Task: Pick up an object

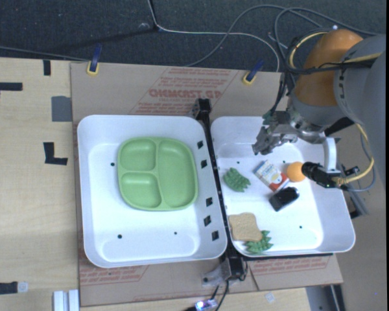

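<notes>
We see our tool (264, 144) poised over the right bin (324, 235), likely lining up on the small carton (267, 173) below, though we cannot tell its grip state.

A cardboard sheet (181, 89) lies clamped on a pale wooden bench (26, 193), dark carpet (65, 11) beyond it.

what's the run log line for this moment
arm: over right bin | gripper: above bin floor, nothing seen held | nearest: small packet, green toy | left bin: green plate
</notes>
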`<state>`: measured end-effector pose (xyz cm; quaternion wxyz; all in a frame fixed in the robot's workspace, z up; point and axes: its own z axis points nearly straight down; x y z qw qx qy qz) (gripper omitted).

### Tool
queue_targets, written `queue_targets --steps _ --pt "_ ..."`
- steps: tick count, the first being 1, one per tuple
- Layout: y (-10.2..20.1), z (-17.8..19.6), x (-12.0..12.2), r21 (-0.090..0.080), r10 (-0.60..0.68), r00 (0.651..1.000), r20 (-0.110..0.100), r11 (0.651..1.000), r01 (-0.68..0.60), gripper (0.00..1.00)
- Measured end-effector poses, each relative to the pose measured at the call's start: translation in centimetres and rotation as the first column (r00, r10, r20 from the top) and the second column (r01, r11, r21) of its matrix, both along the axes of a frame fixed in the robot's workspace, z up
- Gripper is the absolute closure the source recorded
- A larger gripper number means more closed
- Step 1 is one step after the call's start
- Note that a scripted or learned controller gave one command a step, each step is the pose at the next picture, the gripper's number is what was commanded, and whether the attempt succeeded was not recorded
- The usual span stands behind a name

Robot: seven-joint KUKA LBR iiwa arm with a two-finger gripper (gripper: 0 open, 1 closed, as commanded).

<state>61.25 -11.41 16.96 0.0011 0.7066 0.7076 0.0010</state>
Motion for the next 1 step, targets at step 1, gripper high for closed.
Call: queue_targets --steps 1 --pt "0.05 4.29 -0.32 0.0 0.0 1.0 0.0 1.0 0.0 1.0"
